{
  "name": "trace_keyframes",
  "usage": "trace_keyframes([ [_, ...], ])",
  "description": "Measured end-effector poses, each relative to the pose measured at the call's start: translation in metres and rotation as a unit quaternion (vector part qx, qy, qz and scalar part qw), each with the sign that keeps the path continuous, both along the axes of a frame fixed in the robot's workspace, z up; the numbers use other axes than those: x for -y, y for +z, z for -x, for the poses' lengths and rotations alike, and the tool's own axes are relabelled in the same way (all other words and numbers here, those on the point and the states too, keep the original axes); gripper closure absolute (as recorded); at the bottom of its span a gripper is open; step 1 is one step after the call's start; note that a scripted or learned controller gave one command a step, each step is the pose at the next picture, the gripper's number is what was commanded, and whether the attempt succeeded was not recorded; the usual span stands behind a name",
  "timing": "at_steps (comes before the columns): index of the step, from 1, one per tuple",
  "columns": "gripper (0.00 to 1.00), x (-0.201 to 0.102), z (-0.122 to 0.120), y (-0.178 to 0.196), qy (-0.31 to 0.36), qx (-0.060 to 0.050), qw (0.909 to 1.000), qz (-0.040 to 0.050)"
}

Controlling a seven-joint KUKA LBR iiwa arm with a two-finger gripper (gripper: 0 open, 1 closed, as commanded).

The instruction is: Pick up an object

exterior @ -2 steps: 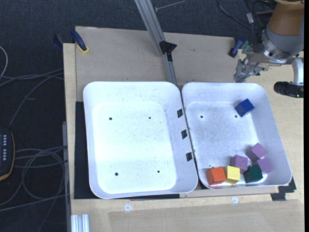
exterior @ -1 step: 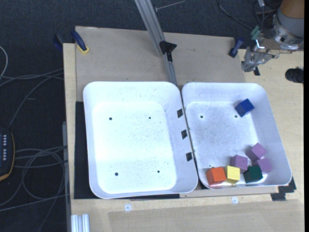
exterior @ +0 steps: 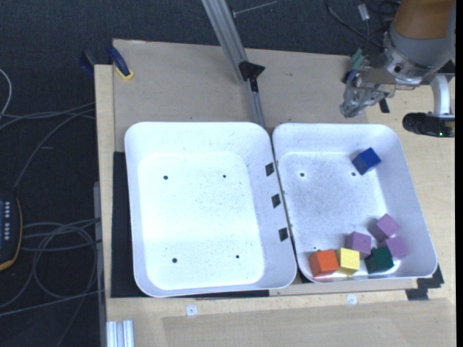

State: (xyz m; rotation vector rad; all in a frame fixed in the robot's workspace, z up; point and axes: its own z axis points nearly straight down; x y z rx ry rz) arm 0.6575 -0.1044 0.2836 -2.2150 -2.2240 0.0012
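Note:
The right white bin point(exterior: 325, 132) holds several small blocks. A blue cube point(exterior: 366, 160) lies alone near its back right. Along the bin's front right corner sit an orange cube point(exterior: 325, 262), a yellow cube point(exterior: 349, 259), a dark green cube point(exterior: 377, 260) and three purple cubes point(exterior: 358, 241) point(exterior: 386, 226) point(exterior: 396, 247). My gripper point(exterior: 353, 107) hangs over the bench just behind the right bin's back rim, up and left of the blue cube, with no block at its tip.
The left white bin point(exterior: 195, 215) stands beside the right one, with black clips point(exterior: 275, 199) along the shared rim. A slanted metal bar point(exterior: 228, 38) crosses the bench at the back. A blue-yellow clamp point(exterior: 119, 62) sits at the bench's back left corner.

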Motion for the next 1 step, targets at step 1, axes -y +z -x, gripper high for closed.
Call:
trace_keyframes([
  [1,1.00,-0.0508,0.0236,-0.0140,0.001,-0.001,1.0000,-0.0007],
])
